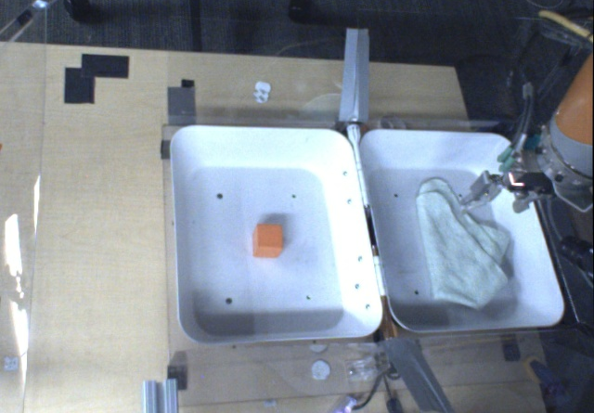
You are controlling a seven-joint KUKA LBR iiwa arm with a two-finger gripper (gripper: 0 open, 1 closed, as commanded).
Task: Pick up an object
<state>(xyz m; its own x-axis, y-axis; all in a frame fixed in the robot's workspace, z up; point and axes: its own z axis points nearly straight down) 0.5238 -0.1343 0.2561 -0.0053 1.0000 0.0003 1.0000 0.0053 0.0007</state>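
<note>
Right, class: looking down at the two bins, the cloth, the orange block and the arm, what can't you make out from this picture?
- Gripper, camera view: too small and blurred to judge its grip on the cloth.
- Arm: cut off by the right edge.
- Anything beneath the cloth in the right bin: hidden by its folds.
- Orange block in the left bin: underside hidden.

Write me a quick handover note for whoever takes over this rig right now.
Claw: over the right bin's upper right area, at the top edge of the pale cloth; grip state cannot be told.
Cloth: crumpled on the right bin's floor.
Orange block: alone in the left bin, untouched.
Done: nothing visibly picked up.
Left: grasp and lift one object, probably the cloth, as it is nearest.
</note>
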